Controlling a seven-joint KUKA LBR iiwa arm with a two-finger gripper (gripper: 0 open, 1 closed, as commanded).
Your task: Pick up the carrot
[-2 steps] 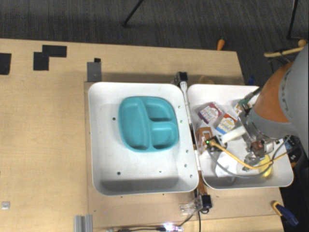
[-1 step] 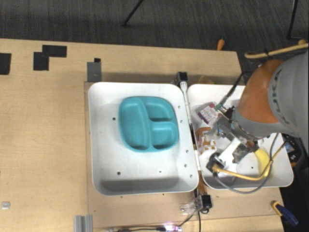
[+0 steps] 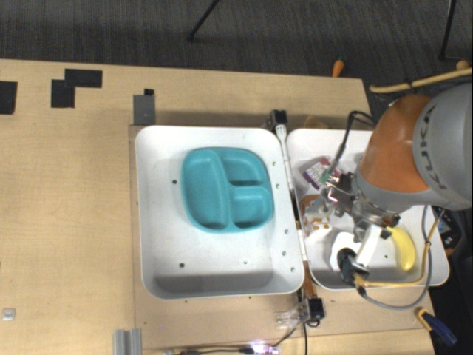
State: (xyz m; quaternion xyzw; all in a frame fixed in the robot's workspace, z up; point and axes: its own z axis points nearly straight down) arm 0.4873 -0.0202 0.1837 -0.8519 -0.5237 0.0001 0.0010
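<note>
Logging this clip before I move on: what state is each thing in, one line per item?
Left bin: holds the tray.
Tray: upright, lying flat, its compartments bare.
Right bin: holds the banana and small items; the arm hangs over it.
Banana: lying by the bin's right wall, free of the claw.
Purple packet: lying near the bin's top left, untouched.
Arm: reaching low into the right bin.
Carrot: cannot tell.

The carrot (image 3: pixel 315 207) cannot be made out with certainty. A small, blurred orange-brown shape is seen in the right bin (image 3: pixel 319 266), in its left half just beside the wall shared with the other bin. Its right side is hidden under the arm (image 3: pixel 399 161), and its pose cannot be told.
</note>
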